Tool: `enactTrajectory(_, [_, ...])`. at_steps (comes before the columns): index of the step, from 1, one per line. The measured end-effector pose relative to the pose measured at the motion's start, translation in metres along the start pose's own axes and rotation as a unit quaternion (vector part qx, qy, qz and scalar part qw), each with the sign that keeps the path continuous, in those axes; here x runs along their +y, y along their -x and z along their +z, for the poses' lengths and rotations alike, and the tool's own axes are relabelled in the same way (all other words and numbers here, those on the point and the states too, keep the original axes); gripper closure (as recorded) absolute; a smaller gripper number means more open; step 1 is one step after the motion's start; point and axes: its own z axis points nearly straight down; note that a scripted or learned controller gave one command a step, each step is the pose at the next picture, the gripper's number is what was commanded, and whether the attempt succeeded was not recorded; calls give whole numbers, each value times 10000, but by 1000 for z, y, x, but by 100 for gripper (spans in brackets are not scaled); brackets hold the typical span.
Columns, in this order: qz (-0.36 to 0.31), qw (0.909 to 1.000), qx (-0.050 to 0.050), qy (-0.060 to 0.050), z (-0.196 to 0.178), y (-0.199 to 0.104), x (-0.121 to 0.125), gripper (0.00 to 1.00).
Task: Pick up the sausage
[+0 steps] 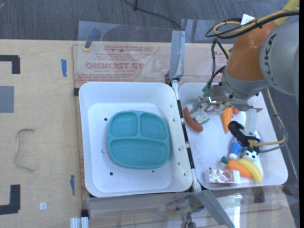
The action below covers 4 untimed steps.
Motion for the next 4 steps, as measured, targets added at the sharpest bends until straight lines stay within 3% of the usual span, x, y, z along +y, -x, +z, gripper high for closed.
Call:
enactTrajectory(1, [-232,9997,6,-14,0,-20,-29,0])
enactTrajectory(2, [161,9999,-6,10,0,-4,-15,0])
enactTrajectory(3, [406,9992,4,-15,-5,99,-67,0])
enactTrajectory(4, [-813,9967,-6,15,0,0,-14,0])
